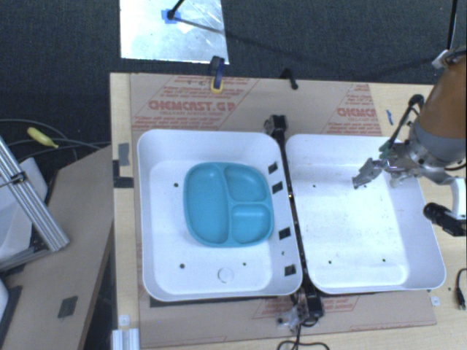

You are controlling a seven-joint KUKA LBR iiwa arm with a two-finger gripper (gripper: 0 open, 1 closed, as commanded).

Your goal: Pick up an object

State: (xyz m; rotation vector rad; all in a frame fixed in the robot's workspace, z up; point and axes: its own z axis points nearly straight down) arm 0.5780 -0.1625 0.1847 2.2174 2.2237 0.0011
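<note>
Dark carpet (58, 49) covered the floor. A reflective sheet (174, 19), possibly foil, lay beyond the bench (241, 97). Aluminium framing (29, 203) stood on a side table (80, 254) at left.

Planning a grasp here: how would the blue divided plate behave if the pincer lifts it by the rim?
The blue three-compartment plastic plate looks rigid and light, so it likely keeps its shape. Its glossy, shallow rim may slip. Lying flat in the left white bin, it would probably slide rather than tip.
</note>
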